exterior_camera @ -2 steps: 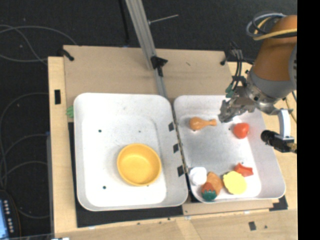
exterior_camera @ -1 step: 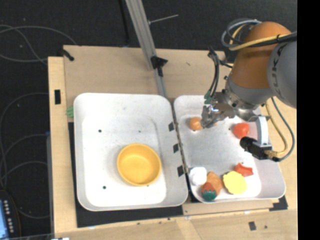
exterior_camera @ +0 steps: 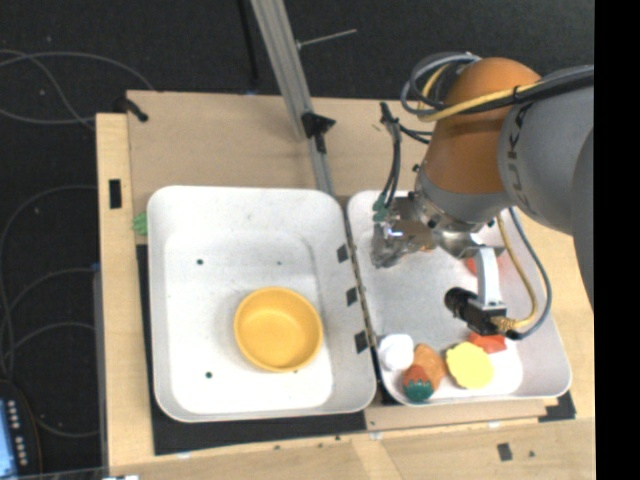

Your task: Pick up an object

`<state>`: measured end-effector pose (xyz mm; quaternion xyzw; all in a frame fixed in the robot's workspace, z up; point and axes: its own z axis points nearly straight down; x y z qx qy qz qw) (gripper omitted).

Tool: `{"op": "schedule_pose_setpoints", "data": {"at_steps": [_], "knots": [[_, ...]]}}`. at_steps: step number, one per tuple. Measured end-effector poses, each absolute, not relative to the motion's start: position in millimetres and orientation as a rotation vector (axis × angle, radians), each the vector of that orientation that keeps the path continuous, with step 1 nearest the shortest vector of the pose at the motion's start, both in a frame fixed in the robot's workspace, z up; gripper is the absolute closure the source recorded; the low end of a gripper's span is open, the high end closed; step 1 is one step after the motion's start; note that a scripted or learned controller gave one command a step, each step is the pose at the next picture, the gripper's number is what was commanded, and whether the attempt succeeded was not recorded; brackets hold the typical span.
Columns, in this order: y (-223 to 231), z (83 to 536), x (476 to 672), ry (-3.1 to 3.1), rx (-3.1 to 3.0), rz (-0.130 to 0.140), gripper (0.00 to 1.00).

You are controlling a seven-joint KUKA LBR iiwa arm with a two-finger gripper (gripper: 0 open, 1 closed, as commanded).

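White plastic lies under me on both sides: two shallow bins set edge to edge on a tan board bench (exterior_camera: 230, 138); the left bin (exterior_camera: 190, 258) holds a round yellow bowl (exterior_camera: 278, 328), upright, sitting toward its near right part, apart from every wall; the right bin (exterior_camera: 420, 288) is the one I hang over. My grey arm (exterior_camera: 560, 153) comes in from the right, with the orange band (exterior_camera: 480, 138) bulging above the wrist and cables looping off it; my gripper (exterior_camera: 388, 248) points down and left, over the far left part of the right bin, close beside the seam where the two bins meet; whether my jaws are apart or together I cannot tell from this angle, since the metal parts blur into one dark-and-silver lump; I see nothing between them.

Things to pick from sit bunched along the near edge of the right bin, well apart from my gripper: a small white rounded object (exterior_camera: 396, 349) at the left; just beside it an orange carrot-shaped toy with a green end (exterior_camera: 423, 371), lying tilted; next, a flat yellow round piece (exterior_camera: 470, 367); a small red block (exterior_camera: 487, 343) just behind that, partly covered by a black fitting on my cable; another bit of red-orange (exterior_camera: 470, 265) shows farther back, mostly hidden by my wrist. A slanted grey metal pole (exterior_camera: 285, 63) rises behind the bins.
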<state>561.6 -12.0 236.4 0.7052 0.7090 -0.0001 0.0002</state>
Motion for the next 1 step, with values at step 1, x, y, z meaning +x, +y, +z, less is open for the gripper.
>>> {"op": "schedule_pose_setpoints", "data": {"at_steps": [1], "knots": [[43.6,238.5,562.7,2.232,2.212,0.005,1.00]]}}
